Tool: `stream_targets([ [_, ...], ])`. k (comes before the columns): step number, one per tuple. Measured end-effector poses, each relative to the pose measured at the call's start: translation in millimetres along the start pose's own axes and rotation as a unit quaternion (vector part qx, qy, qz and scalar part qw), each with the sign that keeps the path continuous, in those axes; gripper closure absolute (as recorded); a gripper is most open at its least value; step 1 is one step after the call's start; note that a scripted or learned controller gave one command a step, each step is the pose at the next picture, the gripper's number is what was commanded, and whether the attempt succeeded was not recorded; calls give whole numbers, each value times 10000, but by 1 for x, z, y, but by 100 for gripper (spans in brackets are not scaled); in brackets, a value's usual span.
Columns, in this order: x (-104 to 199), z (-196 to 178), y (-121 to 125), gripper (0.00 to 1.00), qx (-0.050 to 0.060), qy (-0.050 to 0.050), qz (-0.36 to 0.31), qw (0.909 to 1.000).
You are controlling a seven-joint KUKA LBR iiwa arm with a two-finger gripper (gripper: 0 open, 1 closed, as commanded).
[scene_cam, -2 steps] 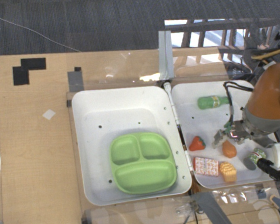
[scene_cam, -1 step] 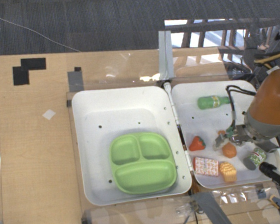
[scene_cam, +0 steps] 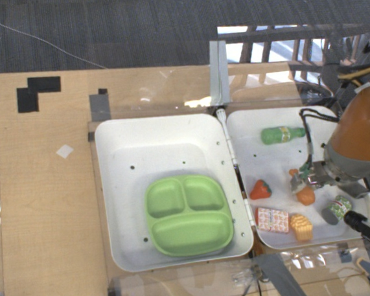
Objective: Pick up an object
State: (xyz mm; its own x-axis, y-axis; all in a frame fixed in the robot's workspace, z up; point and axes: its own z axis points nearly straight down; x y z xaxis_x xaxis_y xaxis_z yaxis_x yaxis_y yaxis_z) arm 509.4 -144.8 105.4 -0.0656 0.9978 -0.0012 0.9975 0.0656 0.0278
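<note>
The right bin (scene_cam: pixel 267 159) holds several small items. My gripper (scene_cam: pixel 304 179) reaches in from the right and hangs low over the bin's middle, just above a small orange object (scene_cam: pixel 305 197). The grey arm with its orange band (scene_cam: pixel 364 130) hides the bin's right side. A red strawberry (scene_cam: pixel 260 189) lies left of the gripper. A green bottle (scene_cam: pixel 281 135) lies on its side toward the back. A red-and-white box (scene_cam: pixel 273 220) and a yellow block (scene_cam: pixel 302 226) sit near the front wall. A green can (scene_cam: pixel 338 209) lies at the front right.
The left bin (scene_cam: pixel 145 144) bears a green divided plate (scene_cam: pixel 189 215) in its front half. A raised divider (scene_cam: pixel 234 172) separates the two bins. Black cables (scene_cam: pixel 312 115) trail over the right bin's back corner.
</note>
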Motion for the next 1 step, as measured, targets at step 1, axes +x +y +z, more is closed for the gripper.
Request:
stream_targets([
  [1, 41, -97, -16, 100, 116, -8, 913, 9958],
])
